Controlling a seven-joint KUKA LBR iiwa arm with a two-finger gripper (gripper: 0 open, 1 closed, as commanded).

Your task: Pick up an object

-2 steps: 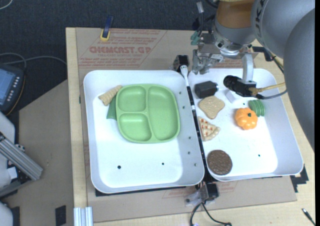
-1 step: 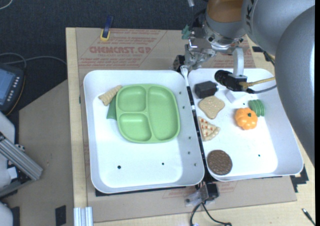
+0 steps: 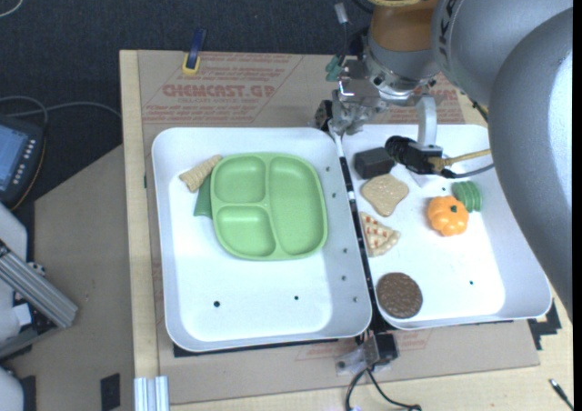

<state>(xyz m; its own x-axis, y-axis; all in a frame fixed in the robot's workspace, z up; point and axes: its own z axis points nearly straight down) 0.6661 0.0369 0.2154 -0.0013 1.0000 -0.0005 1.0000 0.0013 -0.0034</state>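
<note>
My gripper hangs over the far rim where the two bins meet, with nothing visibly in it. The right bin holds a dark grey block just below and right of the gripper. Near it lie a tan bread slice, a waffle-patterned pizza wedge, an orange pumpkin, a small green piece and a round brown patty. In the left bin a green divided plate lies beside a tan cone-shaped pastry.
The grey arm fills the upper right and overhangs the right bin's far side. A ridge between the bins runs from the gripper toward the front. A blue and yellow clip sits on the cardboard behind the left bin.
</note>
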